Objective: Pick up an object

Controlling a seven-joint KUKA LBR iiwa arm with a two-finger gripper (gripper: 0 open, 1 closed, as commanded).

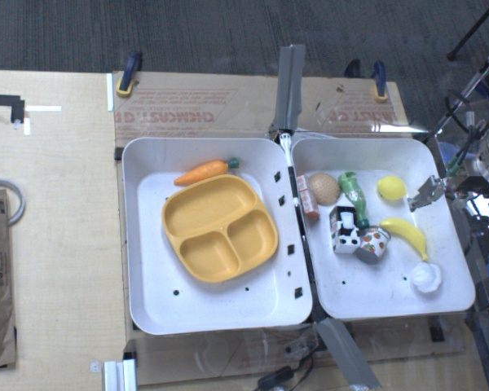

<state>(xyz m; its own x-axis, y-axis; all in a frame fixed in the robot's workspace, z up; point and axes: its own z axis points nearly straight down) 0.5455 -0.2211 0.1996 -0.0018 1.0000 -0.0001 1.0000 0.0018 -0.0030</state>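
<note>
Pincer (426, 194) seen at right bin (391, 304) right rim, above it; finger state cannot be told. Lemon (391, 188), banana (409, 236), green bottle (353, 192) noted in right bin. Yellow plate (219, 227), carrot (202, 172) noted in left bin (147, 243).

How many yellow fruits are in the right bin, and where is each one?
2. A lemon lies near the back right of the right bin, and a banana lies just in front of it. Others could be hidden under the clustered objects.
</note>
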